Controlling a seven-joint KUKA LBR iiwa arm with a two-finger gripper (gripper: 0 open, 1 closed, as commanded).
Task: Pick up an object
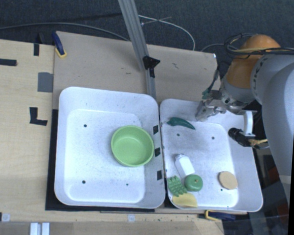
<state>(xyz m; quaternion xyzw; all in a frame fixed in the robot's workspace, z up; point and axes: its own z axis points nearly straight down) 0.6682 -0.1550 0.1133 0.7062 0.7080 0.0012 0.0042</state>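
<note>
Two white bins sit side by side on the bench, and the gripper (206,112) hangs over the far rim of the right bin (244,161), close to its far right corner. Whether it is open or pinched shut cannot be told from here, and nothing can be seen in it. Just to its left lies a dark green leaf-shaped thing (180,123), long and thin, its long way running left to right with the pointed end aimed back at the gripper. Nearer the camera from the gripper, past a bare speckled patch of bin floor, a small white bottle (185,166) lies slanted. Close by it are a round green disc (193,182), a bumpy green piece (175,185) and a soft yellow piece (188,200), all crowded by the near rim. A flat tan round piece (228,180) sits alone, with room around it. Far to the gripper's left, in the left bin (75,134), stands a smooth light green bowl (132,146).
</note>
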